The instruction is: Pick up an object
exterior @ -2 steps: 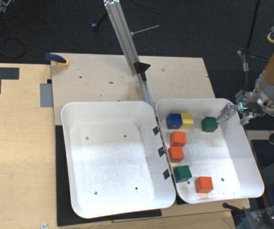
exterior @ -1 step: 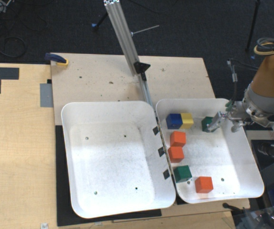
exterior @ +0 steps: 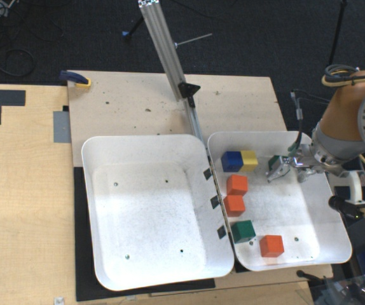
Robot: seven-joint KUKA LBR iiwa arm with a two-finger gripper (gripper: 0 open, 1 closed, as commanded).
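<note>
In the right bin (exterior: 335, 246) lie several cubes. A blue cube (exterior: 231, 161) and a yellow cube (exterior: 249, 159) touch at the back left. Below them, two orange cubes (exterior: 236, 184) (exterior: 234, 204) sit one in front of the other. A green cube (exterior: 243, 230) and a third orange cube (exterior: 271, 245) are near the front. My gripper (exterior: 279, 169) reaches in from the right, low over the bin's back middle, just right of the yellow cube. A small dark green piece (exterior: 274, 163) shows at its tip; whether it is held is unclear.
The left bin (exterior: 93, 170) stands beside the right one, with black clips (exterior: 213, 201) along the shared wall. A slanted aluminium bar (exterior: 166, 49) rises behind the bins. The arm's orange band (exterior: 348, 110) hangs over the right bin's far right edge.
</note>
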